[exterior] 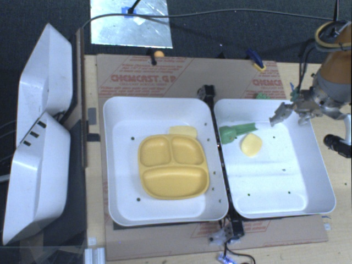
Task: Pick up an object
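Risk first: we judge the green tool (pixel 237 131) lies tight against the right bin's (pixel 308 202) left wall, so a descent there could strike the rim or nudge it aside. The yellow disc (pixel 251 144), just beside it mid-frame, looks easier. Our arm (pixel 335 73) reaches in at upper right, its gripper (pixel 280 114) over the bin's upper edge; grip state we cannot tell.

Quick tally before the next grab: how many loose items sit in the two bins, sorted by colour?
Yellow: 3, the divided tray and a pale block behind it in the left bin, a round piece in the right bin
Green: 1, a green tool in the right bin
Total: 4
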Controlling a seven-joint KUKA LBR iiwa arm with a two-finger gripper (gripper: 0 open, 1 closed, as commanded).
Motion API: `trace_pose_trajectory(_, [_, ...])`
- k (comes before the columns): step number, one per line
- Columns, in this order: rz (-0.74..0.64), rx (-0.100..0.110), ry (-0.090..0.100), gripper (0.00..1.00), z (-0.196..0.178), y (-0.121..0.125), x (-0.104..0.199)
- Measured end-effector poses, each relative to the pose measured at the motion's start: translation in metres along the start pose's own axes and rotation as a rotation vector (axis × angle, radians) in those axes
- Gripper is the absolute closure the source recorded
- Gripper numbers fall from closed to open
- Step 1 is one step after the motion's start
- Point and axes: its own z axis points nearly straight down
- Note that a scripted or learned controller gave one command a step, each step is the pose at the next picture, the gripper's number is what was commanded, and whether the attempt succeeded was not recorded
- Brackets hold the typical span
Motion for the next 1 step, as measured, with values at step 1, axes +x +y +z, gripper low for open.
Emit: trace_pose_trajectory(1, [-0.002, -0.002, 0.0, 0.0, -0.0348, 0.0346, 0.0186])
